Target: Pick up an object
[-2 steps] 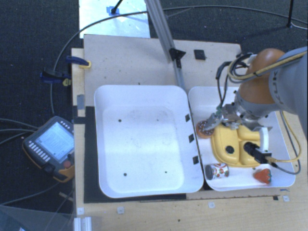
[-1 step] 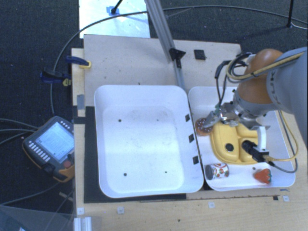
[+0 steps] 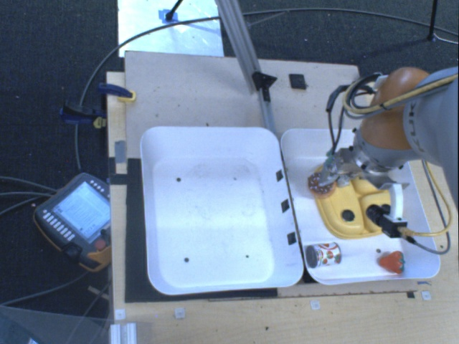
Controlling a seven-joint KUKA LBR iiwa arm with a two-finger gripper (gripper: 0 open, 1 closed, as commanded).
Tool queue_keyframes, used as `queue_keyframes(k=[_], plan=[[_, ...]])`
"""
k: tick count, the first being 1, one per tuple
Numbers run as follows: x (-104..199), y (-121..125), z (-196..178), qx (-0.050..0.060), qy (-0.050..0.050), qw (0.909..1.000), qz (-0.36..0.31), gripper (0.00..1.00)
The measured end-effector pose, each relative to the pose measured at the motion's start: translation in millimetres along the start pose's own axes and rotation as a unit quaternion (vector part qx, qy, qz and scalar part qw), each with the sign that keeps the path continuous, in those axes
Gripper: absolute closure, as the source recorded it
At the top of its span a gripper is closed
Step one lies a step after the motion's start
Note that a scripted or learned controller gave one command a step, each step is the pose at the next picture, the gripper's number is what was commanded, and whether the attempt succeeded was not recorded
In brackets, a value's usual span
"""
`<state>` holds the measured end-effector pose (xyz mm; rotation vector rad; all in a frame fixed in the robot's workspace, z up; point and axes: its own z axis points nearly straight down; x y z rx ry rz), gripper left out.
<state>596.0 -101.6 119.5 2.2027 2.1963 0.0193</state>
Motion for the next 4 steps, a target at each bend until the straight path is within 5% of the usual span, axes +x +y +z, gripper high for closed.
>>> queue_keyframes(k=[1,3,4], plan=[[-3,-7,-55,0.013,0.006,0.9999,-0.002,1.00],[-4,5,-123,0.014,0.007,0.9999,-0.004,1.00],[51,6,-112,0.015,0.007,0.9998,-0.006,1.00]])
